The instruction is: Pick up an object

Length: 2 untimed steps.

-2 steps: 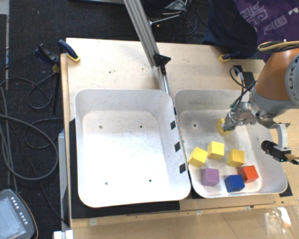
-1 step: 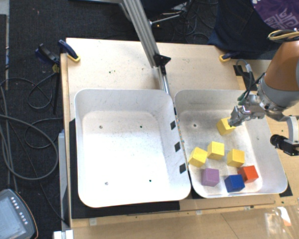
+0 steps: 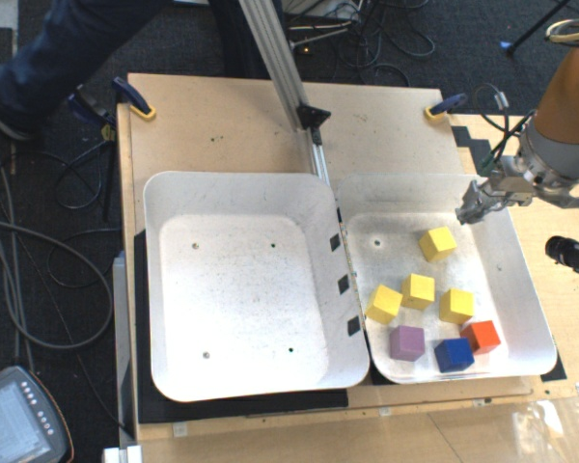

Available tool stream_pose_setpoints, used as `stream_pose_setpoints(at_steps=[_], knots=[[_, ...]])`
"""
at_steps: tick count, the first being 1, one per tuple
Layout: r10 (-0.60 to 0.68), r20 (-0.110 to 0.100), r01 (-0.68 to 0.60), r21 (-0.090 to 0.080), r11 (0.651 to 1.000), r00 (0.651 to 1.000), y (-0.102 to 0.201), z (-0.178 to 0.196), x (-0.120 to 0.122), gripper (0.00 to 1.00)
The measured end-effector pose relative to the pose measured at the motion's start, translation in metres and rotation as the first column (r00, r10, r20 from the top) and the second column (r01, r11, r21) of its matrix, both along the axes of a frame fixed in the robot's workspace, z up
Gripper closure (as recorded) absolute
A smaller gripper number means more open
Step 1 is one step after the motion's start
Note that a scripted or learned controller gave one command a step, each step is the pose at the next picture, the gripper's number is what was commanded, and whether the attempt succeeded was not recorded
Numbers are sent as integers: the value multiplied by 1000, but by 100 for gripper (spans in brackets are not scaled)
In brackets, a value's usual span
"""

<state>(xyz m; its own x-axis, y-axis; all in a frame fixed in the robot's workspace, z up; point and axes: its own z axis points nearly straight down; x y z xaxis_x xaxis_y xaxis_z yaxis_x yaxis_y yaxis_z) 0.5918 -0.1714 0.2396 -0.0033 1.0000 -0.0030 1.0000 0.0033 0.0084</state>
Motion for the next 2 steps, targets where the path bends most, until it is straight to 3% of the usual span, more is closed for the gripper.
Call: stream_pose_setpoints(at_steps=[1,2], knots=[[0,-1,0,0,1000,1000,0,54,2,100],[5,-9,-5,5,1000,1000,59,49,-15,100]])
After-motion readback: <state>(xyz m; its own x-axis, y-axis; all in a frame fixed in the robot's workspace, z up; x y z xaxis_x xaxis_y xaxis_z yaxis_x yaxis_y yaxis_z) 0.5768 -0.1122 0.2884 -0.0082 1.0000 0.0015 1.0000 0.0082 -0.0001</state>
